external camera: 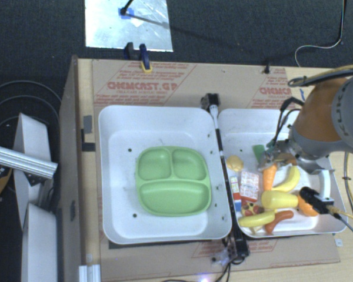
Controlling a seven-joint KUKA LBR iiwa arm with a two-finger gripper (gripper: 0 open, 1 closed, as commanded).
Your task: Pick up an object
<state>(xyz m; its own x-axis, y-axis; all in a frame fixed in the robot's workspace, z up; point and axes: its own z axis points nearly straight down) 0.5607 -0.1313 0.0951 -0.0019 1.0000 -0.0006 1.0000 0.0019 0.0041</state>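
Reaching in from the right, the arm [326, 119] has its wrist low over the right bin [247, 122], and the pincer [274, 156] sits at the upper edge of a heap of toy food, just above an orange carrot [269, 178]. That placement suits a grab at the top of the pile, where a piece can be reached without digging through the others. Whether the pincer is spread or pressed together I cannot tell, since the wrist housing covers its tips, and nothing can be seen caught in it.

The things to choose from are crowded into the near half of that bin: a banana [288, 181] touching the carrot, a yellow piece [278, 200] below them, another yellow piece [256, 219] and a red sausage [280, 219] by the front wall, a small printed packet [249, 185], and a green block [258, 153] just left of the pincer. They lie tumbled against one another, so a clean single pick looks tricky.

The left bin [115, 175] holds a green divided plate [173, 180], lying flat in its middle, well apart from the arm. Both bins rest side by side on the surface [159, 84].
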